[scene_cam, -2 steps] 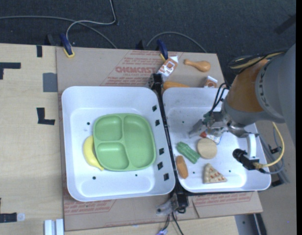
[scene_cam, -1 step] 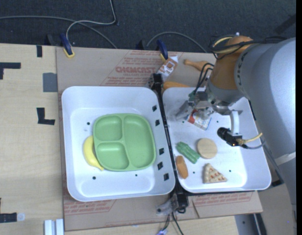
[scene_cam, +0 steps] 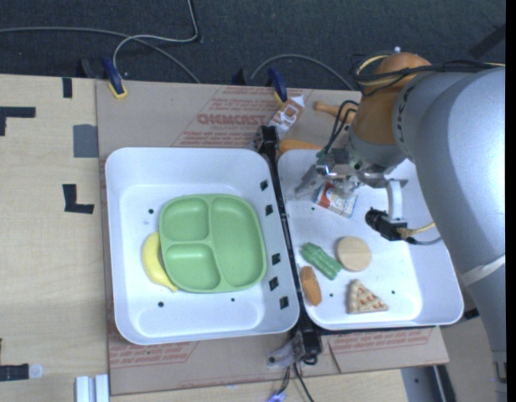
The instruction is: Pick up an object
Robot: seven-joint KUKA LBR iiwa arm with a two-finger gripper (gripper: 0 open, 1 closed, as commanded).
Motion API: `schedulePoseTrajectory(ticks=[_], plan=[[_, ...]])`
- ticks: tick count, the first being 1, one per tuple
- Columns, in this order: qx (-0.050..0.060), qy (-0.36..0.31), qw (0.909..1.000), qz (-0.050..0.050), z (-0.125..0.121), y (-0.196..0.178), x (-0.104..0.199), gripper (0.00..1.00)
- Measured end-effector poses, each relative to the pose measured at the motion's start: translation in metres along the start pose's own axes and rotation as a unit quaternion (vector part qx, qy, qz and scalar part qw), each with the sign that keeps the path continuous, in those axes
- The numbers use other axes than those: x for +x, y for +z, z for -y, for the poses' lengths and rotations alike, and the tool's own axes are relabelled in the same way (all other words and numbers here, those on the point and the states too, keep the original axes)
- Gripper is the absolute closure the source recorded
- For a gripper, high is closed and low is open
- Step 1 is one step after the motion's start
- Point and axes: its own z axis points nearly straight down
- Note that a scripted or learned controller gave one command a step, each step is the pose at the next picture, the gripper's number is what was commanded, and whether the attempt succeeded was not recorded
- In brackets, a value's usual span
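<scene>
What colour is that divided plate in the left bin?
Light green. The divided plate shows plainly in the camera view.

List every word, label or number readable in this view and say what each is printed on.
"CHEMCAST": red print on the brown cardboard sheet under the bins, behind the left bin.
More red print along the cardboard's front edge, below the right bin: too small to read.
Red and white packet by the gripper: print too blurred to read.
Small tag behind the bins: unreadable.
</scene>
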Motion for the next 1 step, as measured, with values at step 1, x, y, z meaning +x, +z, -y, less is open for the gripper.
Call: schedulePoseTrajectory(ticks=[1], plan=[[0.0, 0.0, 1.0, -0.001, -0.0185, 0.0002, 0.0055, 0.0]])
